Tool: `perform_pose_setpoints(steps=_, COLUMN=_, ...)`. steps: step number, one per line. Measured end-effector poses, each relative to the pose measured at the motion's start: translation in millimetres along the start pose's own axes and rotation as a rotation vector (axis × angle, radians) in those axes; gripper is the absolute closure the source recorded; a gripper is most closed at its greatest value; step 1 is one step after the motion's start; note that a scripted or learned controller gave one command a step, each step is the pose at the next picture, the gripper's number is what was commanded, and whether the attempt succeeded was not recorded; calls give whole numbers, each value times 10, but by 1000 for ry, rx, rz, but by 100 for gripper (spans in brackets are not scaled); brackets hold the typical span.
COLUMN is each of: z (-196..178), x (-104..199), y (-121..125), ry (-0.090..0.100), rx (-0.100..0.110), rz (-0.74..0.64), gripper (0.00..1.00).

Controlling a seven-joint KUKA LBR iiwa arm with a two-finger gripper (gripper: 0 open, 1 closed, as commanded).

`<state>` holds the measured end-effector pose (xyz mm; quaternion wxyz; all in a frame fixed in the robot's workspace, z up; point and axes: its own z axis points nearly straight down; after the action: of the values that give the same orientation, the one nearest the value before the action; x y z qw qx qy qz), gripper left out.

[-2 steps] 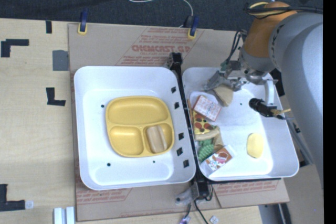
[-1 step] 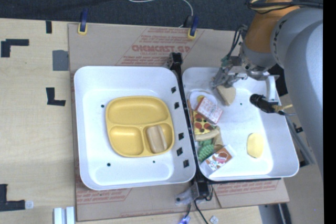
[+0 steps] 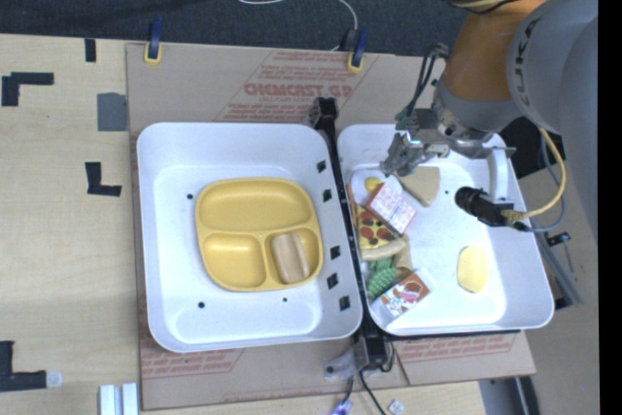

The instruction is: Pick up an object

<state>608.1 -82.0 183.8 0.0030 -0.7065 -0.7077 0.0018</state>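
jaws lowered in right bin beside tan wedge | jaw state cannot be told | yellow tray seen in left bin

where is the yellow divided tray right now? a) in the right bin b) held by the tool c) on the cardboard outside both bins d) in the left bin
d: the yellow divided tray lies flat inside the left bin, with a tan bread-like piece in its lower right compartment, while the tool is over the right bin.
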Motion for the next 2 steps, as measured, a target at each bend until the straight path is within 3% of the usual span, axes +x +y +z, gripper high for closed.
perform_pose_setpoints(steps=1, z=-2, x=-14, y=29, ry=-1, rx=-5, rz=0, gripper=0)
perform_pose_setpoints(steps=2, z=854, x=-153, y=324, ry=-3, rx=-10, rz=-1, gripper=0)
